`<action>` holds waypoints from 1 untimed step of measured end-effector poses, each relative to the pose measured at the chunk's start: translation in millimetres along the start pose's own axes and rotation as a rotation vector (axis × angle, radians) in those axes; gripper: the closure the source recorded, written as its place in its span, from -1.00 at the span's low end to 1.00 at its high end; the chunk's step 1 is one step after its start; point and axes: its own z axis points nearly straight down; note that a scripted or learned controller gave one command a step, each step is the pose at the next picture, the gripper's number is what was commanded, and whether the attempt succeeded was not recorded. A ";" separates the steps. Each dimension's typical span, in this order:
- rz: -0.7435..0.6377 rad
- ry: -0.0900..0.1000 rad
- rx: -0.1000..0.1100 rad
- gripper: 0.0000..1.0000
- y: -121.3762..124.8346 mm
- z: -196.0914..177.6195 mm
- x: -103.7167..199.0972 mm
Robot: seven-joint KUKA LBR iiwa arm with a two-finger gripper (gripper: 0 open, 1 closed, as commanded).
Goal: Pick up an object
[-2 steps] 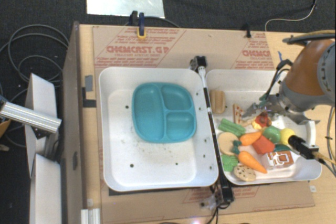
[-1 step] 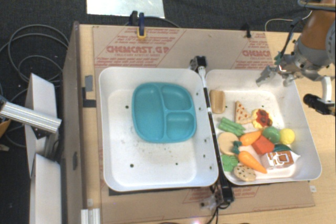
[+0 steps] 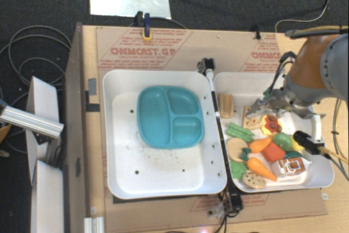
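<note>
We are looking down on two white bins; the left bin [image 3: 117, 133] is holding a teal divided plate [image 3: 169, 117], while the right bin [image 3: 323, 174] is carrying a heap of toy food, where any pick has to happen. The arm [image 3: 322, 68] is reaching in from the right, and its gripper [image 3: 271, 100] is hanging over the far part of that heap, just above a pizza slice [image 3: 254, 115] and a red and yellow piece [image 3: 271, 124]; whether the pincer is open or closed we cannot tell, and we are seeing nothing held in it. Nearer to us an orange carrot [image 3: 262, 168], a green piece [image 3: 240, 132] and a cookie [image 3: 253, 178] are lying touching their neighbours. We are judging the approach to be the step in hand; to do it well we are favouring one piece with free sides, coming straight down across its narrow width, and closing fully before lifting, since crowded pieces may be slipping or getting nudged aside.
</note>
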 end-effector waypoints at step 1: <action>-0.005 0.005 0.007 -1.00 -68.3 -79.5 54.4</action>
